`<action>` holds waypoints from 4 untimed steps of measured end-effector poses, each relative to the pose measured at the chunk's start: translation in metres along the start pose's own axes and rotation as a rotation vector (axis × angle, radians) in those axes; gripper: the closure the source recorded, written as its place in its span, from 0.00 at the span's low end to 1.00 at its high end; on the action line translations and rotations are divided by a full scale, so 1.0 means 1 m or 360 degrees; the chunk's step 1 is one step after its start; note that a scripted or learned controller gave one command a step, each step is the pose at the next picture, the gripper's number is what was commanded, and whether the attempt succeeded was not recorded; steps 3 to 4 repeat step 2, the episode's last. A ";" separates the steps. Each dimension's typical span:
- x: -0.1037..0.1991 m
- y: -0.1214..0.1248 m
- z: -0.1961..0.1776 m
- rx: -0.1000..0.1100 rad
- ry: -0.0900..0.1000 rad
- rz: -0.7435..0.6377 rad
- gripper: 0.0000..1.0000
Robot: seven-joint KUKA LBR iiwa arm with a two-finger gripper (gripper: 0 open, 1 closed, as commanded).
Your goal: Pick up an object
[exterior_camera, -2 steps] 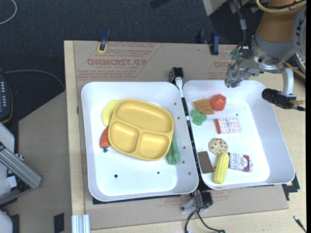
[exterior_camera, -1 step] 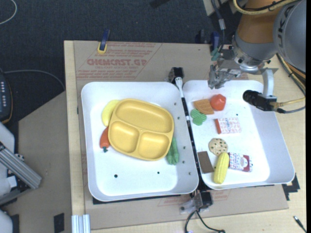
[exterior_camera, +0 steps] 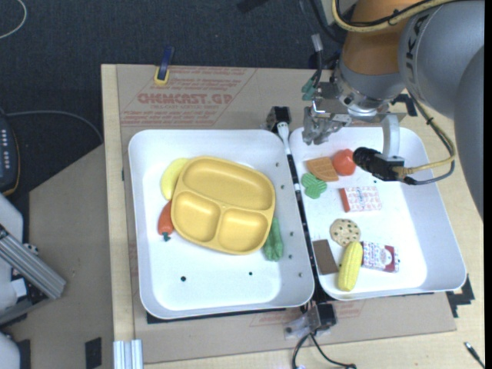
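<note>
One grey arm point(exterior_camera: 430, 37) with an orange band enters from the upper right and points its wrist down over the far left corner of the right bin point(exterior_camera: 438, 237). The gripper point(exterior_camera: 319, 133) hangs there with nothing between its fingers; whether they are spread or closed cannot be told.

Just below the gripper, apart from it, lie an orange wedge-shaped toy point(exterior_camera: 321, 169), a red tomato point(exterior_camera: 344, 161) touching its right edge, and a green leafy piece point(exterior_camera: 313, 184) beneath. Nearer the camera sit a red-and-white packet point(exterior_camera: 360, 198), a chocolate-chip cookie point(exterior_camera: 345, 231), a brown bar point(exterior_camera: 325, 256), a yellow corn cob point(exterior_camera: 350, 265) and a second red-and-white packet point(exterior_camera: 380, 256).

The left bin point(exterior_camera: 154, 267) holds a yellow divided tray point(exterior_camera: 223, 204), with a red pepper point(exterior_camera: 165, 220) at its left edge and a green vegetable point(exterior_camera: 274, 242) at its right.
</note>
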State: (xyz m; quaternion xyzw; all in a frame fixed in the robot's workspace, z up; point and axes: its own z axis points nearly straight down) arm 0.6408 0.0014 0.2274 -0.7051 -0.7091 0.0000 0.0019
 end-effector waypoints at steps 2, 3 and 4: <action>-0.003 -0.020 0.006 0.0001 -0.0005 0.0011 1.00; -0.003 -0.020 0.006 0.0001 -0.0005 0.0011 1.00; -0.003 -0.020 0.006 0.0001 -0.0005 0.0011 1.00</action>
